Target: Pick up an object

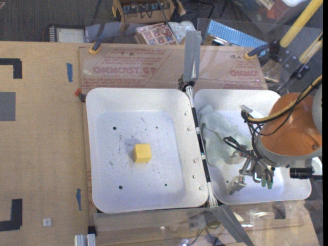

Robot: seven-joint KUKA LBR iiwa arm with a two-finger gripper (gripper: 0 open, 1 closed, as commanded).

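Item: small yellow cube, apparently foam or plastic (143, 153). Location: near the middle of the left shallow white bin (102, 106), left of centre in the frame, resting flat on the bin floor, apart from every wall. Roughly square from above, so no long axis favours one approach over another.

Item: two-finger metal gripper (245, 181), on the grey arm with the orange band (292, 127), which enters from the right edge of the frame. Location: low over the right shallow white bin (297, 191), lower right of the frame. State: cannot tell whether the gripper is released or clenched; cables and linkage clutter the tip. Nothing is seen between its tips.

Key relation: the cube lies to the left of the gripper and slightly higher in the frame, well apart, in the other bin. The two bins' adjoining rims (197, 147) stand between them. By my reading, the coming move calls for a lift clear of that divider, a traverse leftward, then a descent onto the cube.

Contents, left bin: the yellow cube; scattered dark specks and smudges on the floor.

Contents, right bin: a pale, translucent crumpled sheet or bag (218, 132) in the bin's left half, just beside the gripper; whether the two touch is unclear.
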